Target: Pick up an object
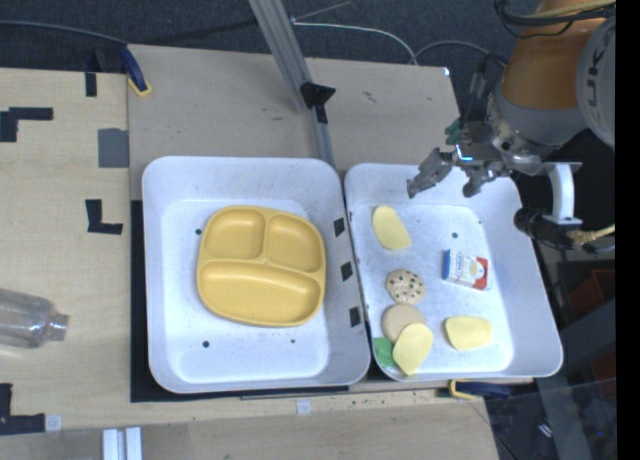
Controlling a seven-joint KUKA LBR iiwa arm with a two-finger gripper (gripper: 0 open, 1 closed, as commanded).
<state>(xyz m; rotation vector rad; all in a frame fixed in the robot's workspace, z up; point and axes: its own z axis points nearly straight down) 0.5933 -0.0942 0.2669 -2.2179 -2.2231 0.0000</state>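
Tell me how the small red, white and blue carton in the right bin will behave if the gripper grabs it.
The carton looks small and boxy, so it is probably light and stiff enough to pinch. It lies flat with clear floor around it, so it seems unlikely to roll. Its printed faces may be slippery.

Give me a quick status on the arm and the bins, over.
Claw open, above right bin's far edge, holding nothing. Nearest item: yellow piece, untouched. Nothing in the way.

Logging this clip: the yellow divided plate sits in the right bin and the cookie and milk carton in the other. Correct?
Not quite. The camera view shows the yellow divided plate in the left bin; the cookie and milk carton lie in the right bin.
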